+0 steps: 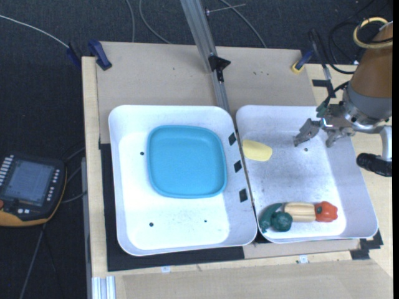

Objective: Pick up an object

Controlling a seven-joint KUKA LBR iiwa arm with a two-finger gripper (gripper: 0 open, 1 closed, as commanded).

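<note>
- Nothing is picked up yet: the two-finger gripper [317, 133] hangs spread and bare over the right white bin [349, 185].
- Candidates lie apart from it (none touched): pale yellow soft lump [257, 150], green round toy [276, 220], tan-and-red toy [310, 212].
- Grasping and lifting remain.

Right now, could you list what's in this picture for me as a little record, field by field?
left bin: holds a blue plate
right bin: yellow piece by its left wall; green item, tan item and red item in a row along the near edge
tool: open, above the right bin's far part, holding nothing
</note>
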